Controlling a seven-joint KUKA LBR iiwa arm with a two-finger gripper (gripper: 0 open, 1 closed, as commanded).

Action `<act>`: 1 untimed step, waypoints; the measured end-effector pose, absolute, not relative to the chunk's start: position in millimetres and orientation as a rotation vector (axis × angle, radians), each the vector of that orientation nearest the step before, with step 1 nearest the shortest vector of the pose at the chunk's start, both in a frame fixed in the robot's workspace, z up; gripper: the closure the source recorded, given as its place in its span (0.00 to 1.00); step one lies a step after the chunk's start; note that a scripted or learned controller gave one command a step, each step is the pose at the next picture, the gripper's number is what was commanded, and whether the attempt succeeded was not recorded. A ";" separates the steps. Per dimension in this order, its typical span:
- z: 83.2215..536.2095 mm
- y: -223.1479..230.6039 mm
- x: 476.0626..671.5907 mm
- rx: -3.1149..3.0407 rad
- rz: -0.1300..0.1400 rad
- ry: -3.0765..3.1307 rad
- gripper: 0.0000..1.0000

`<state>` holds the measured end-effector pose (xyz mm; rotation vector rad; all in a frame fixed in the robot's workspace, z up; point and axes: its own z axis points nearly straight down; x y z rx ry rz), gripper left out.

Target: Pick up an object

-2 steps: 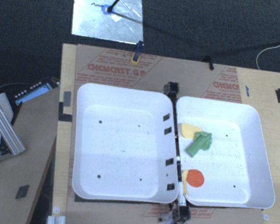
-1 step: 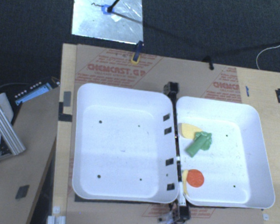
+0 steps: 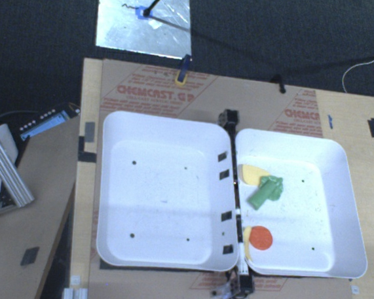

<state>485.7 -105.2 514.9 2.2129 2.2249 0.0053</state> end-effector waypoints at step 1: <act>536.3 -86.8 486.7 2.212 0.005 2.225 1.00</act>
